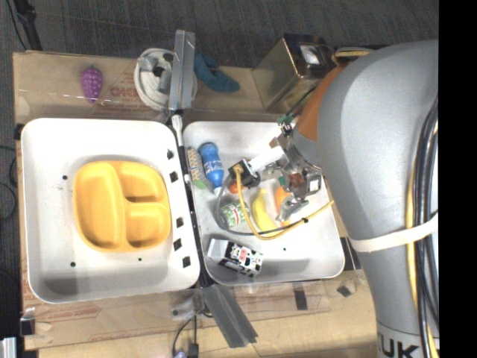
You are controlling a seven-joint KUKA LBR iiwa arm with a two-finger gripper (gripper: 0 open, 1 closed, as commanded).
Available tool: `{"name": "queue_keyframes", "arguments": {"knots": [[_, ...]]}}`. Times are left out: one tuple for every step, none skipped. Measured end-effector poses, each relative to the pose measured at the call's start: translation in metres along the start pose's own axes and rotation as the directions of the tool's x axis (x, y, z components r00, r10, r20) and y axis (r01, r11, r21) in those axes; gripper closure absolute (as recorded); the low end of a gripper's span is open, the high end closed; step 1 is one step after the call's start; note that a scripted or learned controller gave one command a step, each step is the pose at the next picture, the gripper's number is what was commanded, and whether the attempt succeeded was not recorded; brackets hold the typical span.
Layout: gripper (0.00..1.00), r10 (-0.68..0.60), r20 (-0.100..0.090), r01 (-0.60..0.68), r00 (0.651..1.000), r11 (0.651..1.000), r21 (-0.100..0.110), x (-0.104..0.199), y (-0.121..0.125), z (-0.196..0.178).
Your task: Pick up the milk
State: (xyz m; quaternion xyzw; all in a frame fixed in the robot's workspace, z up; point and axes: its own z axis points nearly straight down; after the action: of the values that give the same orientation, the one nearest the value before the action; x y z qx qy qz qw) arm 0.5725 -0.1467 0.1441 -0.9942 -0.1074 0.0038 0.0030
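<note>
The milk is a small white carton with black patches. It lies on its side near the front edge of the right bin. My gripper hangs over the middle right of that bin, above a cluster of toy food and up and to the right of the milk. It is well apart from the carton. A yellow cable loops below the gripper.
Under and beside the gripper lie a yellow banana, a green can and an orange piece. A blue bottle lies at the right bin's back left. The left bin holds a yellow divided plate.
</note>
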Motion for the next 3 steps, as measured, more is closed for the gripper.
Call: {"name": "queue_keyframes", "arguments": {"knots": [[0.00, -0.014, -0.005, 0.014, 1.000, 1.000, -0.002, -0.006, 0.055, -0.085], [0.00, 0.006, -0.001, -0.006, 1.000, 1.000, -0.001, 0.033, 0.001, -0.031], [0.00, -0.028, -0.006, 0.028, 1.000, 1.000, -0.003, 0.034, 0.057, -0.100]]}}
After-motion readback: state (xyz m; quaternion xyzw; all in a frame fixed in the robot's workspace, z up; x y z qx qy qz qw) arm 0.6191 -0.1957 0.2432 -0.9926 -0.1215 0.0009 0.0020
